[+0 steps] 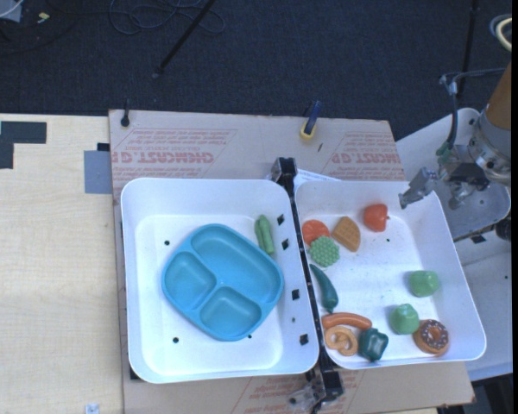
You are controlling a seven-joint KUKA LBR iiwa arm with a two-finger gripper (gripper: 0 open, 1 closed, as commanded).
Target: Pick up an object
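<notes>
the gripper (432,188) hangs over the upper right rim of the right bin (462,270), at about two o'clock from that bin's middle; i cannot tell from this slant how its grasping parts stand, and nothing is seen held in it. the pickable toys all lie in the right bin: a red tomato (375,216) nearest the gripper at the bin's twelve o'clock, a waffle-like orange wedge (346,233) and an orange piece (315,231) at ten o'clock, a green textured round (325,252) just beside them, two green lumps (423,283) (405,318) at three to four o'clock, a donut (432,337) at five o'clock, and a dark green pepper (373,345) touching a pretzel (341,341) at six o'clock. the left bin (142,274) bears a blue divided plate (223,280) and a green pod (265,234). the tomato looks the best target: near, and apart from its neighbours. a clean try would centre above it, descend straight, and close only once low enough, since its round body may squirt out.
</notes>
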